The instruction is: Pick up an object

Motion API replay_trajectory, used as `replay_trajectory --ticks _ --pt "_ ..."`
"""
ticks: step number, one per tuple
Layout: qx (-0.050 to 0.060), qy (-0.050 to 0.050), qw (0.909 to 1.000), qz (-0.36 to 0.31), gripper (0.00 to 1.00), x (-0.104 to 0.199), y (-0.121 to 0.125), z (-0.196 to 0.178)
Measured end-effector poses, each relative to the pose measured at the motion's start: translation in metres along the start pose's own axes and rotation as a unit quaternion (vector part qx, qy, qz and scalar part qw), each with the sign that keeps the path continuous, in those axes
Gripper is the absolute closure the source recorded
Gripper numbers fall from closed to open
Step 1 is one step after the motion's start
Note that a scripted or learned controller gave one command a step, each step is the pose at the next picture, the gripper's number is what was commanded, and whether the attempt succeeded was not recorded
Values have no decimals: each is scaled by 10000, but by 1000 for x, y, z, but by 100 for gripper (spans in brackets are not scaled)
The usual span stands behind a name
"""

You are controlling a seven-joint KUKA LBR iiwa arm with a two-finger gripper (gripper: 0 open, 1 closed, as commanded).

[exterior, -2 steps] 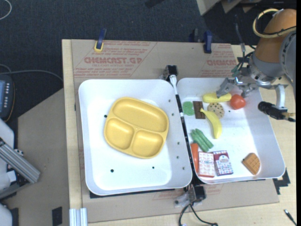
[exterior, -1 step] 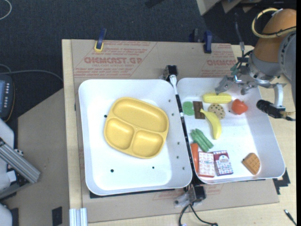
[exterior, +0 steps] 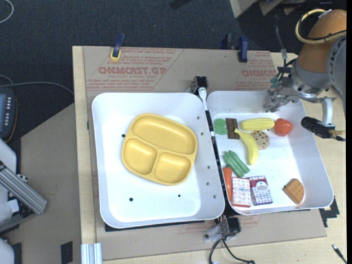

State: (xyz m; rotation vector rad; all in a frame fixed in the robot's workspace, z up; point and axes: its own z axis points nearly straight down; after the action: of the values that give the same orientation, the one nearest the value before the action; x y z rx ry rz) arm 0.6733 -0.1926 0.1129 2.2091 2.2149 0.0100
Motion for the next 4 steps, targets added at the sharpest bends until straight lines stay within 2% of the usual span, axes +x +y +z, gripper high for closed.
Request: replay_trajectory --ticks 2,3,4 --pt "22 9 10000 9 100 3 4 -117" --pt "86 31 10000 4 100 37 -27 -111" --pt "88 34 10000 5 100 67 -71 -122"
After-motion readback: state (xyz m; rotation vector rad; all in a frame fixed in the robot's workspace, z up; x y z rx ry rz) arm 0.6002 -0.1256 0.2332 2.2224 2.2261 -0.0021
